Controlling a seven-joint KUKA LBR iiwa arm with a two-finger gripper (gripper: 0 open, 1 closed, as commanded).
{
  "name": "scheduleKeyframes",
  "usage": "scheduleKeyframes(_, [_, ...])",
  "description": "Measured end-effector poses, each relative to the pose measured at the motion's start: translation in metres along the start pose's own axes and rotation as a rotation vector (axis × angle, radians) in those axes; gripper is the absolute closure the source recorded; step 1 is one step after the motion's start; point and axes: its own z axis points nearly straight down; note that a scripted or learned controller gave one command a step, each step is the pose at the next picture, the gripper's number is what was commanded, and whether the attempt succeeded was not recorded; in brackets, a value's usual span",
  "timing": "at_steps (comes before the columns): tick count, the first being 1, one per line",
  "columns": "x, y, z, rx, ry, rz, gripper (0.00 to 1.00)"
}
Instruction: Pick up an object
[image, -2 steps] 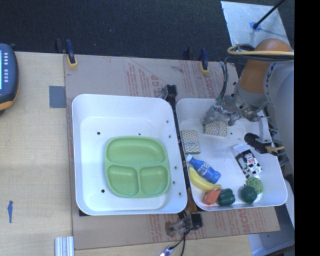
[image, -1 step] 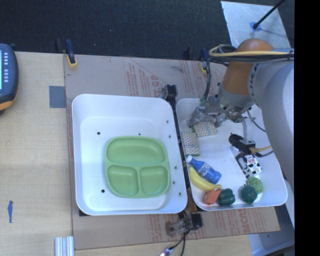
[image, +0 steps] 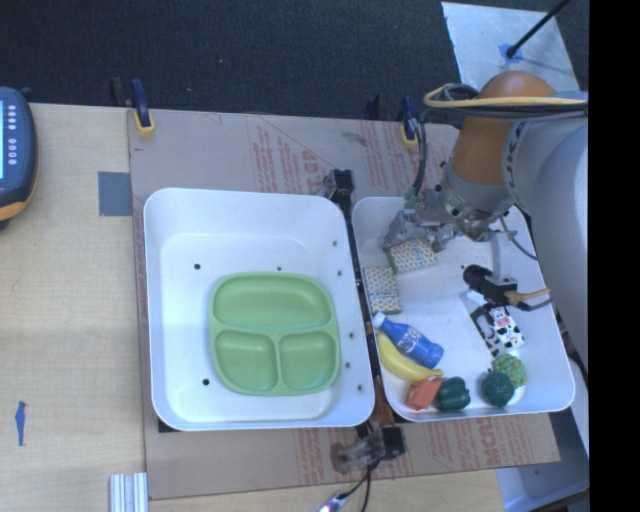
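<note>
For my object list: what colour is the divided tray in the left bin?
The tray is light green, seen in the camera view.

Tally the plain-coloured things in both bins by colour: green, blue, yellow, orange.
Green: 3 (plate, pepper-like toy, round toy)
Blue: 1 (bottle)
Yellow: 1 (banana)
Orange: 1 (small piece)
Total: 6
</note>
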Motion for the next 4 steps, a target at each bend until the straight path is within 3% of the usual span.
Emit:
scheduleKeyframes(1, [0.060, -0.052, -0.095, -0.010, 0.004, 0.000, 1.00])
scheduleKeyframes(2, [0.000, -0.063, -0.006, 0.005, -0.001, 0.009, 1.00])
scheduleKeyframes(3, [0.003, -0.060, -0.011, -0.002, 0.000, 0.005, 0.00])
scheduleKeyframes(4, [-0.031, 0.002, 0.011, -0.008, -0.001, 0.004, 0.00])
